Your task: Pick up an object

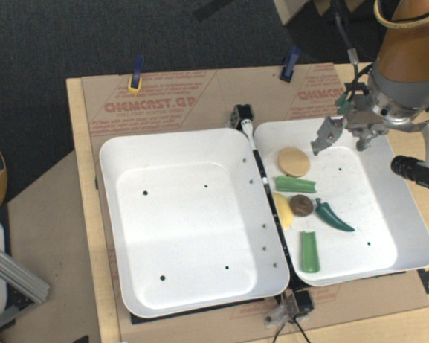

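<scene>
Lying nearest the camera in the right bin [401, 251] is an upright green block [309, 251], set apart from the cluster above it. Just beyond, a curved green pepper-like piece [333, 216] angles toward the bin's middle, its upper end touching a small brown disc [301, 205]; a yellow piece [283, 210] sits just left of the disc against the bin's left wall. A flat green bar [295, 185] lies across above them, and a tan round piece [293, 161] rests just beyond it. Farther back, the claw [344, 138] hangs over the bin's far right portion, its two fingers spread apart with nothing between them, near the tan piece but clear of it. The left bin [128, 212] adjoins the right along a black seam. Both bins rest on a cardboard sheet [193, 94] laid over the surface, fastened at its far edge by a yellow-and-blue clamp [137, 75] and a blue clamp [290, 63].
</scene>
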### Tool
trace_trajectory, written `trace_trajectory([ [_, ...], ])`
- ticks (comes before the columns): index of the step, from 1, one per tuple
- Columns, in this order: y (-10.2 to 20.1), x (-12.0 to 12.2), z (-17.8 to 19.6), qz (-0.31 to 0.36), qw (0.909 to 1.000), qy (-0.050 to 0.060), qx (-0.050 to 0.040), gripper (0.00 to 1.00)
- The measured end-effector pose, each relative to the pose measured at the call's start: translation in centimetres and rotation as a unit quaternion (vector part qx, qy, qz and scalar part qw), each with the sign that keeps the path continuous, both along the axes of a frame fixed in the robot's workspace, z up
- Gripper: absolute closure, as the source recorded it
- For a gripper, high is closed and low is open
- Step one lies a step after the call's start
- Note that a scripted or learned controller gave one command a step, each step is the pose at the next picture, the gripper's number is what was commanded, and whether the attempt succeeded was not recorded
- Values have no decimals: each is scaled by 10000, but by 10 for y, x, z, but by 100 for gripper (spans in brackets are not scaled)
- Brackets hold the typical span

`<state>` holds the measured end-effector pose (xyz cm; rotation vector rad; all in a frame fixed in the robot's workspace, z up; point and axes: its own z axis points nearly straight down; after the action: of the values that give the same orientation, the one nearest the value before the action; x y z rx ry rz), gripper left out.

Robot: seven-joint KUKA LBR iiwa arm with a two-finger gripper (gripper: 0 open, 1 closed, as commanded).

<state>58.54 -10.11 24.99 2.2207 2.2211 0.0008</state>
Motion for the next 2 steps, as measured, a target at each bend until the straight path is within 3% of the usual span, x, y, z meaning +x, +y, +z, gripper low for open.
trace_trajectory([
  [1, -47, -61, 3, -36, 10000, 26, -3, 0],
  [2, -47, -108, -47, -13, 10000, 40, 14, 0],
])
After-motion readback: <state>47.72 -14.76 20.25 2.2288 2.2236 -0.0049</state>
